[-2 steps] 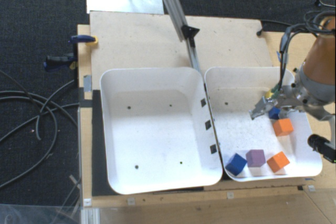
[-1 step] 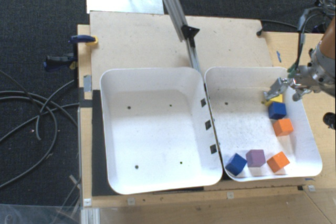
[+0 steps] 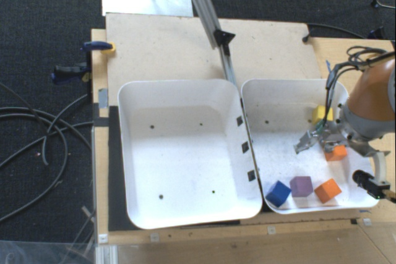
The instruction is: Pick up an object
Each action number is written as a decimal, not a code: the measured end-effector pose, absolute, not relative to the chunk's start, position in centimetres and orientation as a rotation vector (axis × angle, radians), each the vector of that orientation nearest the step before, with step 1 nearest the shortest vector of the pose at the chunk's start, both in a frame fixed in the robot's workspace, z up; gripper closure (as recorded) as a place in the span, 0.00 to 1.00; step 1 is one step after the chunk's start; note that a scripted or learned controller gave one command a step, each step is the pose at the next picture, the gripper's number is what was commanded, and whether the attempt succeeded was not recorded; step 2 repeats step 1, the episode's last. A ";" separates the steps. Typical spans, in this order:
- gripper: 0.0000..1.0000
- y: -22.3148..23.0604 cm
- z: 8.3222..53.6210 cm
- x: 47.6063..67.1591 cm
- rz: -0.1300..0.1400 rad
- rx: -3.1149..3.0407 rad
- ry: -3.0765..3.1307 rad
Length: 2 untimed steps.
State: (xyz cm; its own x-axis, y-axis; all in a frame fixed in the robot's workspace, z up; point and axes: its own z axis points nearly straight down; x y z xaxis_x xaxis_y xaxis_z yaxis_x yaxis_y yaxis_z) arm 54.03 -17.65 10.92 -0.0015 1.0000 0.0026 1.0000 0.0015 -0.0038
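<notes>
Two shallow white bins sit side by side on the counter (image 3: 161, 40). The right bin (image 3: 278, 93) holds everything: a yellow block (image 3: 321, 113) just above my pincer (image 3: 307, 142), an orange block (image 3: 336, 153) right beside my wrist on its lower right, and along the near wall below me a row of three, a blue cube (image 3: 278, 193), a purple cube (image 3: 301, 185) and a second orange cube (image 3: 328, 190). The left bin (image 3: 133, 96) lies across the divider, well apart from my pincer on its far side.

My pincer hangs low over the bare white floor in the middle of the right bin, its grey metal tips pointing toward the divider. I cannot tell whether it is open or closed, and I see no block in it. The nearest orange block lies close behind the tips; whether it touches my wrist I cannot tell.

My arm comes in from the right, the orange band (image 3: 374, 99) bulging above the wrist, cables looping over it
</notes>
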 end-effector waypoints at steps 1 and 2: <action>0.00 -21.4 9.1 60.2 -0.007 -2.219 -2.235; 0.00 -21.4 9.1 60.2 -0.007 -2.219 -2.235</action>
